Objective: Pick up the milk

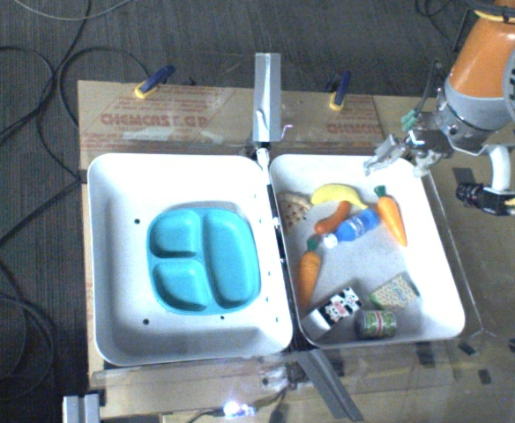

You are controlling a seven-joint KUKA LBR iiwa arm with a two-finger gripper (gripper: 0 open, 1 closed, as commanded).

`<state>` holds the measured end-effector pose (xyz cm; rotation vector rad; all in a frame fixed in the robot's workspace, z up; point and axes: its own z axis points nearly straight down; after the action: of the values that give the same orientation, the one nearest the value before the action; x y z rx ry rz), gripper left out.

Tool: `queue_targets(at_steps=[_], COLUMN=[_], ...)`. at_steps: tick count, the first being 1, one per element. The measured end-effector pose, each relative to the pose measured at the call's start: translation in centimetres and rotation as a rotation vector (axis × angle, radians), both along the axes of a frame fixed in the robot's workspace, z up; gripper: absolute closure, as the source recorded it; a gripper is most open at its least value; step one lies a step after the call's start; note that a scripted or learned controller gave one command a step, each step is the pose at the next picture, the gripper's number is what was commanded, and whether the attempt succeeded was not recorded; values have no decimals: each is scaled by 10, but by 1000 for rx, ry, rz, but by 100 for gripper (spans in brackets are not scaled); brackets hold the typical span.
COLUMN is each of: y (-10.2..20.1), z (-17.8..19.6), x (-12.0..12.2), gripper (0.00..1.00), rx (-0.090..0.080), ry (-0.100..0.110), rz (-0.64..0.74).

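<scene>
Milk (338, 307) lies near the right bin's (443, 263) front wall, while the claw (405, 151), seemingly parted and holding nothing, hovers over its far rim.

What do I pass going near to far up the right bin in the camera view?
Green can → milk carton → blue bottle → banana → gripper above the far rim.

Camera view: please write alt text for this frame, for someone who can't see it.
The gripper hovers over the right bin's far right corner, away from the cow-patterned milk carton lying near its front edge beside a green can. Two carrots, a banana and a blue bottle also lie there; the left bin holds a blue divided tray.
</scene>
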<state>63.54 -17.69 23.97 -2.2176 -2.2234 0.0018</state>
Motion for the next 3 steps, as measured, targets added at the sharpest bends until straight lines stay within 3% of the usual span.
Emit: queue_targets(at_steps=[1, 2, 3], y=[-14, 32, -27], z=[-145, -150, -3], x=[-64, -122, -150], gripper=[0, 0, 0], rx=[1, -7, -2], ry=[-3, -12, -4], rz=[400, 537, 799])
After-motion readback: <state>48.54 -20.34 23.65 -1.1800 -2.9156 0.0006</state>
